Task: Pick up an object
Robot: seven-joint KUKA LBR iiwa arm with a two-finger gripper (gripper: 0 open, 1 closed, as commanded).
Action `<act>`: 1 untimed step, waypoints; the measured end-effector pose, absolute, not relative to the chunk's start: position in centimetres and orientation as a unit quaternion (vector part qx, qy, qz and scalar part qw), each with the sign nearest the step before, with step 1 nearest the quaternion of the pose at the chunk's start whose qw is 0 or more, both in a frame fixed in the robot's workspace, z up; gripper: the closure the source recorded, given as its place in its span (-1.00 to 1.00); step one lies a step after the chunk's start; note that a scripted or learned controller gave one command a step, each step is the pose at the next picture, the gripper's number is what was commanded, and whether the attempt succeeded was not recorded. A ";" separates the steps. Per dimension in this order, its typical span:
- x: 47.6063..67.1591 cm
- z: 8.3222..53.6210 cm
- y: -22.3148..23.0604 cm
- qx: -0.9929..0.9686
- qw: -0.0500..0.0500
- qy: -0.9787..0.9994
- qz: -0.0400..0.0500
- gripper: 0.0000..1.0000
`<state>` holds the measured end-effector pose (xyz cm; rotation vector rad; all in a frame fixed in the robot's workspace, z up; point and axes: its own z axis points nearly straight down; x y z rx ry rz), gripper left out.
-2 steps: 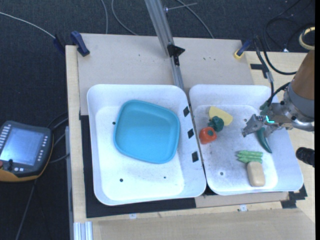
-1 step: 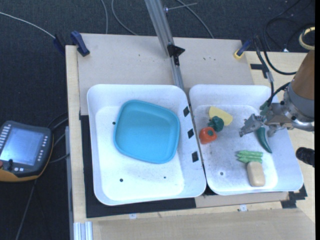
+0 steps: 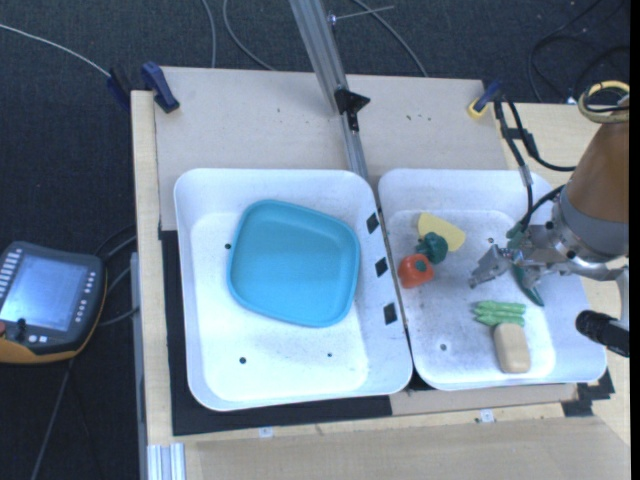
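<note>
Your arm (image 3: 600,193) reaches in from three o'clock, grey with its orange band, and hangs over the right bin (image 3: 470,183). The gripper (image 3: 494,265) sits low above that bin's floor, near its centre. Its fingers (image 3: 487,268) point toward nine o'clock and look slightly parted, with nothing between them; the metal tips are small and dark, so you cannot be fully sure of the gap.

In the right bin you have four loose objects. A yellow piece (image 3: 445,231) lies at about eleven o'clock from the gripper, touching a small teal piece (image 3: 434,246) just below it. A red, tomato-like toy (image 3: 415,270) rests at nine o'clock from the gripper, close to the bin's left wall and just beside the teal piece. A green pod-like toy (image 3: 499,313) lies at six o'clock from the gripper, near but apart from it. A tan block (image 3: 512,348) sits just beyond the green toy, farther toward six o'clock, touching or nearly touching it.

The left bin (image 3: 200,298) holds a blue plate (image 3: 294,262) resting flat, slightly toward its twelve o'clock side. A handheld control pendant (image 3: 45,298) lies on the dark floor at nine o'clock, well apart from the bench (image 3: 260,118). A metal pole (image 3: 318,43) slants in from twelve o'clock, ending between the bins.
</note>
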<state>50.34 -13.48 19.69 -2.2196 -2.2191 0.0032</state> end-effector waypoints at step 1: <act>50.2 13.4 -13.5 -0.707 0.002 -0.707 0.001 -1.00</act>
